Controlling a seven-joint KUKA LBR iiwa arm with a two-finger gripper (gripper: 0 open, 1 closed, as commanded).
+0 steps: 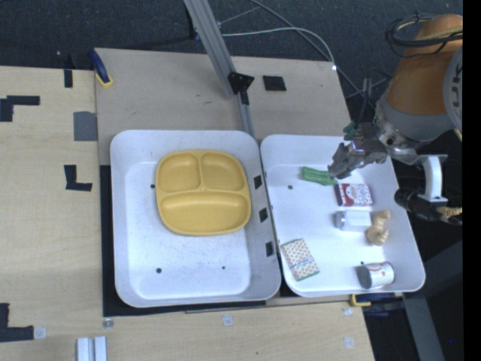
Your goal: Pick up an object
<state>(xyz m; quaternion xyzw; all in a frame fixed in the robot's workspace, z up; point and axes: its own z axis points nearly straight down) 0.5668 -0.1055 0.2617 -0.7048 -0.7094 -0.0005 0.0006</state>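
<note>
Pale counter (pixel 173 89) under two white bins; gripper (pixel 342 165) hung right of centre beside green object (pixel 317 175), finger state impossible to tell.

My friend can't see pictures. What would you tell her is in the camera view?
A robot gripper hangs over the right white bin, just by a green object. That bin also holds a red packet, a checked packet, a tan toy and a small can. The left bin holds a yellow divided plate.
</note>
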